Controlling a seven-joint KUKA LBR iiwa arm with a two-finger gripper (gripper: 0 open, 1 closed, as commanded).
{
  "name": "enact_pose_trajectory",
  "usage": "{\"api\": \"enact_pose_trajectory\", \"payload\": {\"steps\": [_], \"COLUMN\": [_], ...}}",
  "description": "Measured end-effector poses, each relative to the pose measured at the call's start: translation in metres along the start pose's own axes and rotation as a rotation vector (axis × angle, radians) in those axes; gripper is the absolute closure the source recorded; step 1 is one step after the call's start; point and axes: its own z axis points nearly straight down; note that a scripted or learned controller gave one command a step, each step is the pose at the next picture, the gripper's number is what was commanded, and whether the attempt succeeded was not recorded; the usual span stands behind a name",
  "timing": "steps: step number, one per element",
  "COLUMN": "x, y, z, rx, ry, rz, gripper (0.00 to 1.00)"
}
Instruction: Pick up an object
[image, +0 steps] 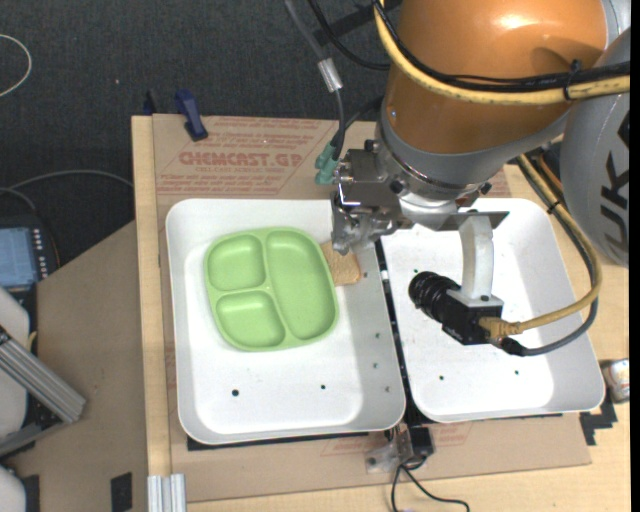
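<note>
From above the bench, the landmark I'd steer by is the green divided plate (270, 290), three compartments, lying in the left-hand white bin (200, 400). Everything else sorts itself out from there.

Just beside the plate's upper right edge, touching it or very nearly, sits a small tan block (346, 270), something like a bit of wood or cork. It rests on the bin floor close to the seam between the two bins. That looks like the likeliest thing to be picked, though the plate itself could equally count as an object.

Directly above that tan block, still to the plate's upper right, hangs the gripper (345, 238). Its metal body comes right down over the block, and the big orange and grey arm crowds in behind it. Whether the jaws are spread or closed I cannot tell; the body hides them from this angle, and I cannot see the block between them either.

Further right of the plate, across the seam, the right-hand white bin (560, 390) has a black camera-like unit (450, 305) hanging over it on a grey bracket, cabled to the arm.

As for progress: the arm is placed over a candidate. Nothing is visibly lifted; the block looks to be resting on the bin floor. Grasp and lift both seem left to do.
</note>
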Motion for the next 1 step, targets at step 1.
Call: {"api": "enact_pose_trajectory", "payload": {"steps": [1], "x": [-0.003], "y": [-0.0008], "z": [0.0209], "rx": [0.01], "ry": [-0.004], "rz": [0.006], "gripper": [1.0]}}
